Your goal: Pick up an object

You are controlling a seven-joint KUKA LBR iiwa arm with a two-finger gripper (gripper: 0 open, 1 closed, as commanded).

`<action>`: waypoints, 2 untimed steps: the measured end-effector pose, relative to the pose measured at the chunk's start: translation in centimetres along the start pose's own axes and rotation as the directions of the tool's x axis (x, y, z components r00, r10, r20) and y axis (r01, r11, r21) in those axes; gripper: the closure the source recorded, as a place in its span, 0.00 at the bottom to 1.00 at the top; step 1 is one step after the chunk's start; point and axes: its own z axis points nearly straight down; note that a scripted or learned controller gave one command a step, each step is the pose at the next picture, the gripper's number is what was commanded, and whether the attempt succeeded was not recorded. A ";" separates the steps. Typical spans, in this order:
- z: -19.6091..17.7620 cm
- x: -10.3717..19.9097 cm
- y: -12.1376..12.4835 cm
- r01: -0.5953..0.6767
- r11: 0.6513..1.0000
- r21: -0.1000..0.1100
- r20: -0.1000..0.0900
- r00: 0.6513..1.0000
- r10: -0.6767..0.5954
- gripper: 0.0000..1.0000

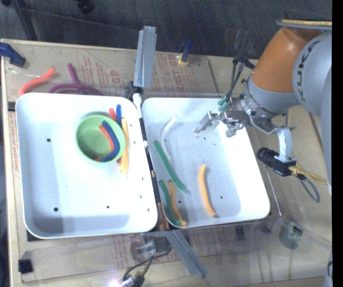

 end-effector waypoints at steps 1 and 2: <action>14.6 -3.0 -3.2 -0.103 0.995 -0.003 0.001 0.995 0.103 0.00; 13.7 -3.0 -3.2 -0.098 0.995 0.001 0.002 0.995 0.098 1.00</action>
